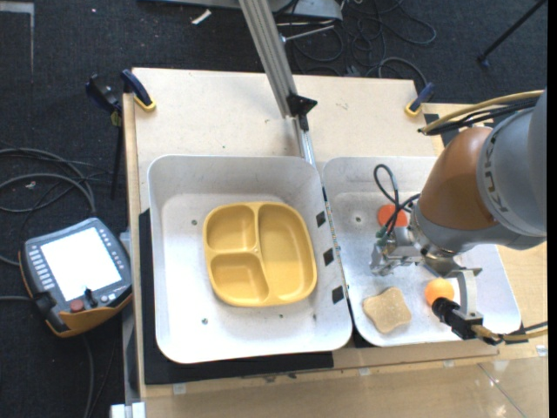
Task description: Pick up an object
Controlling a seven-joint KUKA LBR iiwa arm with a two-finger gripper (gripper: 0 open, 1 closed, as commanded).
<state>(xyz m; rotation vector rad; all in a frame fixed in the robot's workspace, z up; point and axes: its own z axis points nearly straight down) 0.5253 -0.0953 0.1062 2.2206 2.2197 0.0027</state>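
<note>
My gripper (389, 259) hangs low over the middle of the right bin (348, 181), under the grey arm with its orange band. Just behind it lies a small orange-red object (389, 215), partly covered by the wrist and cable. A tan, bread-like piece (387, 310) rests on the bin floor in front of the gripper, apart from it. An orange ball (438, 291) sits to the gripper's right near the front. Nothing shows between the fingers.
A yellow three-compartment plate (258, 252) lies in the left bin (165, 225). A slanted metal pole (271, 46) rises behind the bins. A teach pendant (74, 273) rests off the bench to the left.
</note>
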